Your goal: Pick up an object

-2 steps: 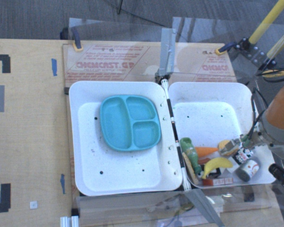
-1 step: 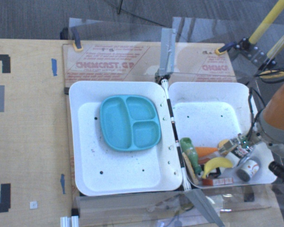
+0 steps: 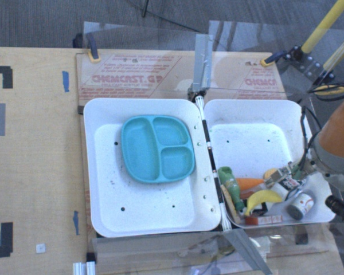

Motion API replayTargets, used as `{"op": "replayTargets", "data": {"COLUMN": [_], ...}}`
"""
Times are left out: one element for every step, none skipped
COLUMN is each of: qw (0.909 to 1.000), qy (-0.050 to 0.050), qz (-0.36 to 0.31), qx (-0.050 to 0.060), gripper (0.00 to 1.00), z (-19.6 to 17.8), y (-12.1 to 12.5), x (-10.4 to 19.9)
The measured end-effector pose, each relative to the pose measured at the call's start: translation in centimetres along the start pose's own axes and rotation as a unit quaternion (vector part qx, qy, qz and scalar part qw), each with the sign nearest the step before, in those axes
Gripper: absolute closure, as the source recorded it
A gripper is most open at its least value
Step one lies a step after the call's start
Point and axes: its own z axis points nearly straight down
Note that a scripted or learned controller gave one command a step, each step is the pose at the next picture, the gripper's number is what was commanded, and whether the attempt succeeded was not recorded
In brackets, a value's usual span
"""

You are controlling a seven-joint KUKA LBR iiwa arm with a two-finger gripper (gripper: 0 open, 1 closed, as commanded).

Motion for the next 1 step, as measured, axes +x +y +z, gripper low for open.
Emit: {"op": "replayTargets", "data": {"qw": [0.9994], "qy": [0.017], "qz": [-0.023], "qx": [0.021], "gripper": [0.00], "z": [-0.41], "y": [1.20], "x": [-0.34]}}
